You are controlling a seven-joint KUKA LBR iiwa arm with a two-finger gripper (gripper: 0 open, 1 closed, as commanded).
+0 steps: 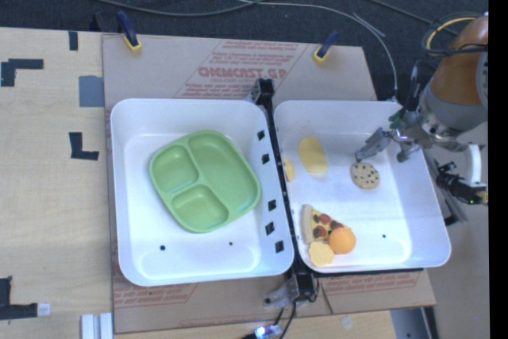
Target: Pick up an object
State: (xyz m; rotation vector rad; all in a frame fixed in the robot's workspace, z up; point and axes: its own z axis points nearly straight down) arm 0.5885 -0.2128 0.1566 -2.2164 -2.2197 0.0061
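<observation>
Sitting in the left bin [127, 171], a green tray [205, 180] lies at a tilt. Across the divider, the right bin [413, 238] holds a yellow piece [313, 156], then a pizza slice [317, 224] with an orange [342, 240] touching it near the front wall. A cookie [365, 175] lies further right, just below the gripper [386, 145], whose fingers spread apart, holding nothing.

I count two white bins [127, 194], one green divided plate [205, 180], one cookie [365, 175], one pizza slice [317, 224], one orange [342, 240], two clamps [127, 31].
</observation>
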